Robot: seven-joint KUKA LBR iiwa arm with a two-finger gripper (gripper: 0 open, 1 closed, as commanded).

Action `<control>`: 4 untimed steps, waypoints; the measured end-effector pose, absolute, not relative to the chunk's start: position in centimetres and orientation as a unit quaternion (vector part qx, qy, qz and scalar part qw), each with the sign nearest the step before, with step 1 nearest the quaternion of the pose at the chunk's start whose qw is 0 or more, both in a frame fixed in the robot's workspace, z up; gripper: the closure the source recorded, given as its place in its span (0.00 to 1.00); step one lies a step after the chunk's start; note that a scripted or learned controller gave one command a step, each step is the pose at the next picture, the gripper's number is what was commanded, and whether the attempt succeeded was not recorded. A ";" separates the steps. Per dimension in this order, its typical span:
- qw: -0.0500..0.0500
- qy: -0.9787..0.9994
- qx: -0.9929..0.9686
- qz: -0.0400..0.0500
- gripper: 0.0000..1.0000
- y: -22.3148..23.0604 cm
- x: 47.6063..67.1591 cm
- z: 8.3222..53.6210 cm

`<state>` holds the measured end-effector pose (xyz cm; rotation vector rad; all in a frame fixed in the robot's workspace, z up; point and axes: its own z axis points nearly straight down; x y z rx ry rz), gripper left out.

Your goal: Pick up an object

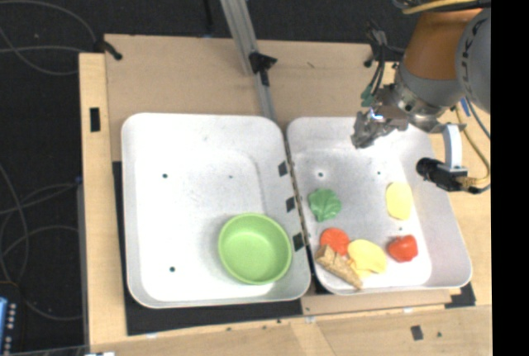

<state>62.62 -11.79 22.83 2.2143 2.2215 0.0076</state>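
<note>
Hand (pixel 364 136) up over right bin's (pixel 438 263) far end, nothing held; grip state, can't tell.

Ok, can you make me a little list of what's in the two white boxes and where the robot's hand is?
left bin: green bowl, near the front
right bin: green leafy toy, pale yellow piece, two red pieces, yellow piece, tan wedge
end effector: above the right bin's far part, away from the toys
holding: nothing seen
</note>
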 end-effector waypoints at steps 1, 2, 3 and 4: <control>0.000 0.709 0.705 0.001 1.00 -7.6 61.6 23.0; -0.001 0.710 0.704 0.001 1.00 -3.1 59.1 24.0; -0.001 0.710 0.704 0.001 1.00 2.7 56.9 24.6; -0.001 0.710 0.705 0.000 1.00 6.6 55.2 24.0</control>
